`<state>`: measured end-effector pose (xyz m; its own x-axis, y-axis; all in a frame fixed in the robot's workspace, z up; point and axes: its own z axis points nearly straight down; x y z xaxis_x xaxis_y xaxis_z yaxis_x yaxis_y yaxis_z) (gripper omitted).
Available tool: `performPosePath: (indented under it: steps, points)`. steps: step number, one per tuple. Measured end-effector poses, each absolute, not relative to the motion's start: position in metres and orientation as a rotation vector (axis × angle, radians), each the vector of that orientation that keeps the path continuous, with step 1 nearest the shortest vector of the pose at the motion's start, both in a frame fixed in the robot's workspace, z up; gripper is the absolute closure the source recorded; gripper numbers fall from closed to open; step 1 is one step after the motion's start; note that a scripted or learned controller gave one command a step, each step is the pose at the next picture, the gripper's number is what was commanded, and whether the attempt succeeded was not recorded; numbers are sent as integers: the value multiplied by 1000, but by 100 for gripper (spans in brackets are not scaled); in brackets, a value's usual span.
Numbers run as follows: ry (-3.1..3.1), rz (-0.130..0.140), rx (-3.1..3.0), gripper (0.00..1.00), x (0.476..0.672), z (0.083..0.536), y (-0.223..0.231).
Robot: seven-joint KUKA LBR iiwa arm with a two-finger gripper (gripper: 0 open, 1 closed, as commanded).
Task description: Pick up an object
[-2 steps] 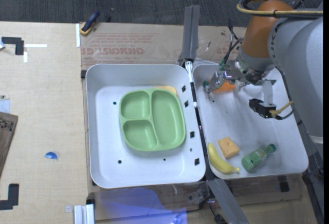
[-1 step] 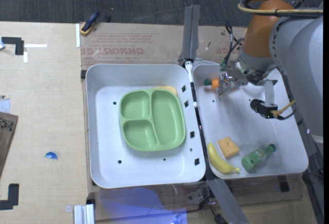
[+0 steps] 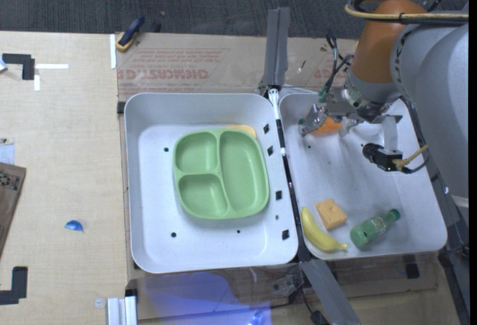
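We record the grey arm (image 3: pixel 432 85) entering from the right, its orange band uppermost, reaching down into the far end of the right bin (image 3: pixel 417 241). The left bin (image 3: pixel 141 167) holds a green divided tray (image 3: pixel 221 173), lying flat near its centre, with a yellow item showing just behind the tray's far edge. The gripper (image 3: pixel 322 122) sits low at the right bin's far left corner, with an orange object (image 3: pixel 328 127) right at its tip; we cannot tell whether the pincer is spread or closed, nor whether it grips that object. The object's long axis is not discernible. In the near end of the right bin we note a banana (image 3: pixel 320 232) along the left wall, its long axis running near to far, a green bottle (image 3: pixel 374 229) lying on its side with its cap toward the far right, and a tan block (image 3: pixel 331 213) between them.
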<state>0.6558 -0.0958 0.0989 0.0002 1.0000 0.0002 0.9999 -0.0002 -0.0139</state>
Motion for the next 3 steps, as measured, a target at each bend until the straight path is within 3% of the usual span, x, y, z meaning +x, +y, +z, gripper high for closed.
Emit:
performPosePath:
  steps: [1,2,3]
  points:
    - [-2144,1,-2299,0,659,144,-119]
    - [-2065,-7,-2375,0,661,97,-116]
    - [-2058,9,-2363,100,658,103,-115]
